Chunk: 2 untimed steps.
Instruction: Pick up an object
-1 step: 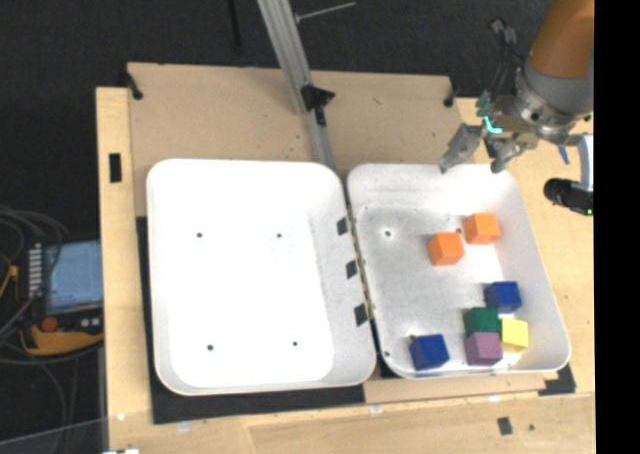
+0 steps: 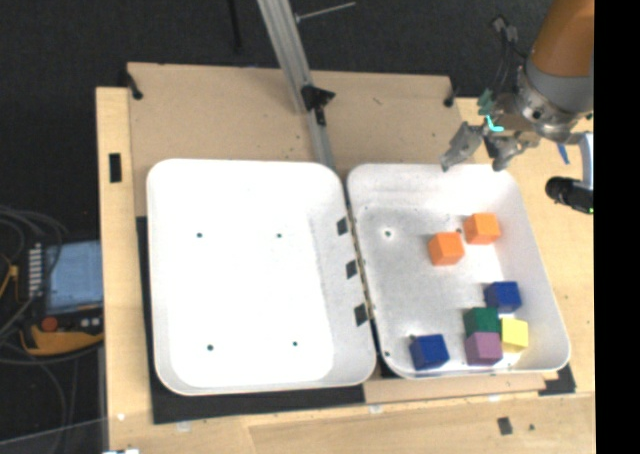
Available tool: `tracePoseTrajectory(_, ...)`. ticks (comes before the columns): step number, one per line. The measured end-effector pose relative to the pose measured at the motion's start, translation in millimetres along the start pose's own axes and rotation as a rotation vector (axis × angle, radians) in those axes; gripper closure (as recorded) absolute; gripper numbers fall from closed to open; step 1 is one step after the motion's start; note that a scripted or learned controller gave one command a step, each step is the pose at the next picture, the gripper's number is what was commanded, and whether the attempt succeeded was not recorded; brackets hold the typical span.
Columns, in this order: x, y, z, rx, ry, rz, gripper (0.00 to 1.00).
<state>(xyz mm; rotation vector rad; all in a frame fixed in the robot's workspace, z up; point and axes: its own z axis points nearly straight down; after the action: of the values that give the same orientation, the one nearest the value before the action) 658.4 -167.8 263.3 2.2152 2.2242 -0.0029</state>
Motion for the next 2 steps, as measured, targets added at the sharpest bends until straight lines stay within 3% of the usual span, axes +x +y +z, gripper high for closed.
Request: tracePoseTrajectory(2,-15.6,7.0,100.6,0.004,0.0,0.007,0.0)
